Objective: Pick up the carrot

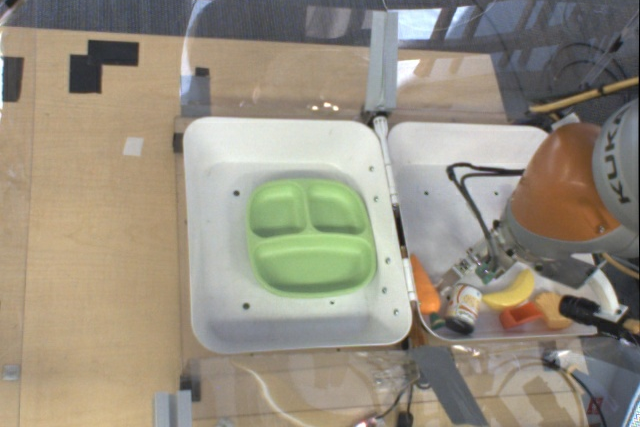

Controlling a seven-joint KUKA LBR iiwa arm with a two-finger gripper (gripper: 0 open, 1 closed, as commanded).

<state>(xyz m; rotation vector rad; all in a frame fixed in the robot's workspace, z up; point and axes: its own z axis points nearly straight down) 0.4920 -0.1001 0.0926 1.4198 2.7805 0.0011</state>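
The carrot (426, 289) is a short orange piece lying against the left wall of the right bin (440, 155), near its front corner. My gripper (479, 266) is low in that bin, under the arm's orange band, just right of the carrot and a little behind it. It hangs over a small bottle (462, 305) with a dark cap. I see nothing between the gripper and the carrot, and they look apart.
A yellow banana (512, 290) and an orange-red block (524, 316) lie right of the bottle along the front wall. A thin black wire loop (470, 177) lies further back in the right bin. The left bin (215, 215) holds a green divided plate (310, 237).
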